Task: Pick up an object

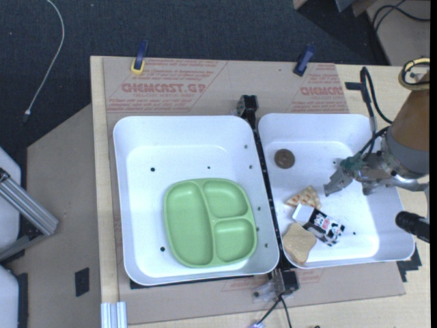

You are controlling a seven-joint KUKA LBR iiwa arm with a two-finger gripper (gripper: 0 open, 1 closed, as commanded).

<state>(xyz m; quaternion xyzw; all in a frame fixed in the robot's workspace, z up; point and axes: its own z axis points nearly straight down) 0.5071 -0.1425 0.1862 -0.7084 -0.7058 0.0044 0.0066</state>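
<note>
From my remote seat I could see the fingers [339, 180] parted a little and slanting down into the right bin [355, 134], with nothing between them. I judged they hung there because the pickable clutter lay just below and to their left: a tan cracker-like piece [304, 197], a small black-and-white packet [323, 225] and a beige wedge [297, 242], bunched near the bin's front left corner. A brown disc [285, 158] sat apart, nearer the back wall. The left bin [136, 183] held a green divided plate [208, 221], probably too flat and broad to be the target. Both bins rested on a cardboard-covered worktop [109, 115] held by blue clamps [139, 57], with dark carpet [171, 12] beyond.
</note>
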